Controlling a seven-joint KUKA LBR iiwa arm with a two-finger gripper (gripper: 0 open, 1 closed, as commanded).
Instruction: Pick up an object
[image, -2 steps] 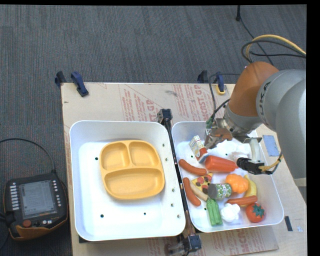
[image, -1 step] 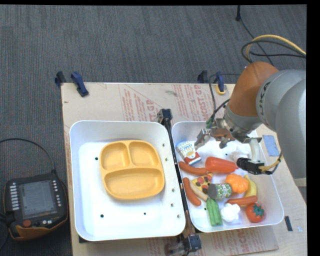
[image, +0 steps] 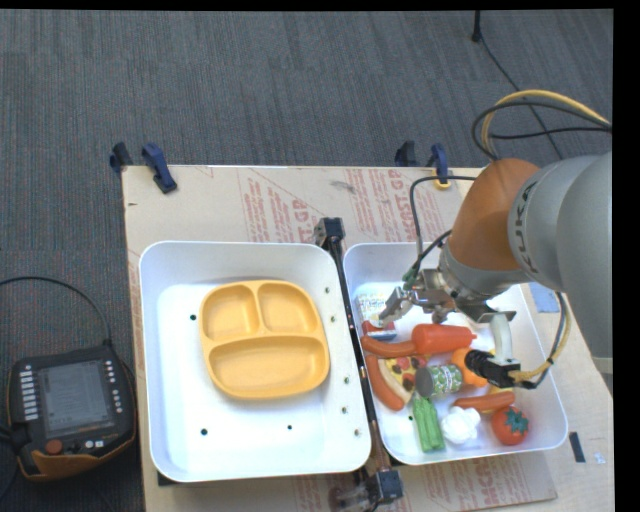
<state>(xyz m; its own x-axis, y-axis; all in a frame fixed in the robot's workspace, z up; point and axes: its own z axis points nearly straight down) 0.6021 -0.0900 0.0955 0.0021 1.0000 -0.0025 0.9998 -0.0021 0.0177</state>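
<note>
Arm enters from the right, orange band above the wrist, wrist bent down over the right bin. Gripper sits low over the far-left part of that bin, just above the toy pile. Whether the jaws are apart or together cannot be told from here; nothing is seen between them.

Right bin contents, crowded together:
- Orange carrot, just near-right of the gripper, long axis left to right, lying roughly level.
- Hot dog, at the bin's left wall, long axis slanting from far-left to near-right.
- Pizza slice beside it.
- Green vegetable, long axis near to far.
- Small can, lying on its side.
- Tomato, near-right corner.
- White round piece.

Left bin holds a yellow divided plate, flat, three compartments. Pendant lies on the floor, far left.
</note>
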